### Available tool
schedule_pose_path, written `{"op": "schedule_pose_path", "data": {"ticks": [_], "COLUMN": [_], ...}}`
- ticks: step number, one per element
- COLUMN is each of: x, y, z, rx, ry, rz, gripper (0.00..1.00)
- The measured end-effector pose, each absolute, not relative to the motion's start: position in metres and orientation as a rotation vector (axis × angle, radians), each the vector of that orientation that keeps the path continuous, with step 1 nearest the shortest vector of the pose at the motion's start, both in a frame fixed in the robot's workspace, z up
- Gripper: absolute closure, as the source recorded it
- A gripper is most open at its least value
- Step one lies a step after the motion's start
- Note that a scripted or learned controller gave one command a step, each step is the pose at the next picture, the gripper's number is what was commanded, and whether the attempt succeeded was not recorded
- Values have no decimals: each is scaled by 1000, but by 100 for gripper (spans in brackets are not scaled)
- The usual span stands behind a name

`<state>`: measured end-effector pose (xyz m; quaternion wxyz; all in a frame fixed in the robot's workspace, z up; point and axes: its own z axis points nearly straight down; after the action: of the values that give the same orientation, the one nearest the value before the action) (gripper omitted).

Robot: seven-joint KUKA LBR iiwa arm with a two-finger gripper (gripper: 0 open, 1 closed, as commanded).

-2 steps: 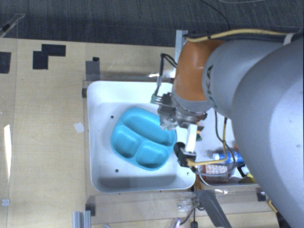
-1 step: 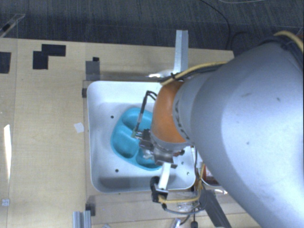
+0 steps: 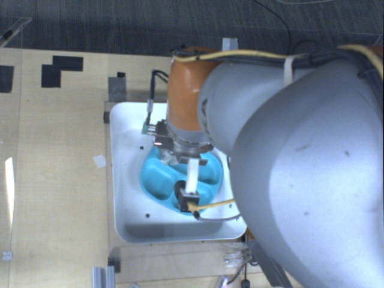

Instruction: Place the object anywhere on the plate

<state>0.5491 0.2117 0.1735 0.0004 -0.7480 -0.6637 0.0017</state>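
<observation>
Pincer (image 3: 175, 161): low over the blue plate, at or just above its far part; whether it is apart or together cannot be told, and nothing can be seen held in it.
Wrist: pointing almost straight down into the bin, its metal end close over the plate.
Orange band (image 3: 183, 95): directly above the wrist, upright, over the bin's far side.
Arm (image 3: 300, 161): its bulky grey body comes in over the surface's right edge and looms close to the camera, covering that whole side of the surface.
Plate (image 3: 155, 182): bright blue, divided into shallow compartments, lying flat on the bin floor, nearer the bin's near wall than its far one; the wrist covers its middle.
Object: cannot tell where it lies; the plate's compartments that show are bare blue.
Bin (image 3: 128, 161): shallow, white, with rounded corners, sitting toward the near edge of the surface.
Surface (image 3: 54, 173): pale wood, with black block marks (image 3: 61, 71) by its far left corner and a small scrap of white tape (image 3: 99, 160) just beside the bin's left wall.
Beyond the far edge: dark carpet with a thin cable (image 3: 288, 0) looping across it.
</observation>
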Motion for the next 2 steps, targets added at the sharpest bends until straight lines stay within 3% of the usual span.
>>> {"op": "schedule_pose_path", "data": {"ticks": [1, 2], "x": [558, 496], "y": [223, 152], "z": [215, 224], "rx": [-2189, -2089], "ry": [-2253, -2345], "rz": [5, 5], "gripper": [100, 100]}}
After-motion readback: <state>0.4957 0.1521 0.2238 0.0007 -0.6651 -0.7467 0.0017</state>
